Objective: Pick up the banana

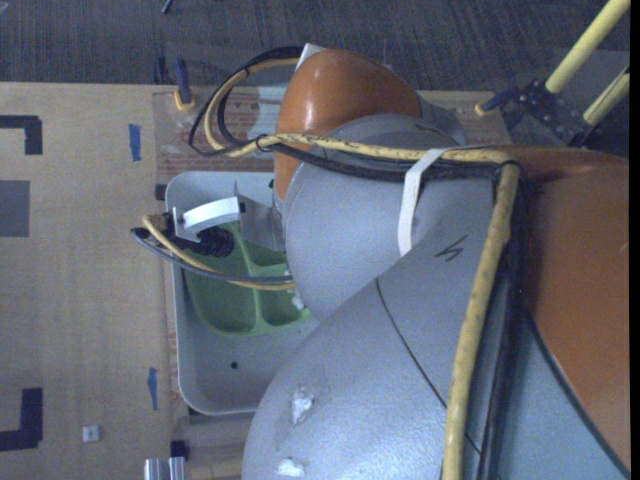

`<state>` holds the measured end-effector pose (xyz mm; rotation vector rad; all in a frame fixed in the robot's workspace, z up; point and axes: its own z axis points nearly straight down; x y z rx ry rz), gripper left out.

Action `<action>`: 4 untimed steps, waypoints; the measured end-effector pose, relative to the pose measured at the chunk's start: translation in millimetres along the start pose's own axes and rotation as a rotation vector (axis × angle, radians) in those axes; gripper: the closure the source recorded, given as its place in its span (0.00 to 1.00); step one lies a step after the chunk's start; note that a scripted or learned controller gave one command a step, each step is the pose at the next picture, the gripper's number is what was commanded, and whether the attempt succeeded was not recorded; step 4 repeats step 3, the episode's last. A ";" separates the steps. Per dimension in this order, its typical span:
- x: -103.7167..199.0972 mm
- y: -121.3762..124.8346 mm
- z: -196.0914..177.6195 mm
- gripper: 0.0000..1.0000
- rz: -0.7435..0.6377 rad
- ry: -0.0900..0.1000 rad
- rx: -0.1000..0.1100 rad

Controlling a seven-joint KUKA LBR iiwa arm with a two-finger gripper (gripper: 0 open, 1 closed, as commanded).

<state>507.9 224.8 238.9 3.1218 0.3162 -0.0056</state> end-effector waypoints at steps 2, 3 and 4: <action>-27.7 -7.1 -21.8 0.00 -0.234 -0.004 0.001; -35.0 24.4 88.7 0.00 -0.339 -0.007 0.004; -35.0 24.4 88.7 0.00 -0.339 -0.007 0.004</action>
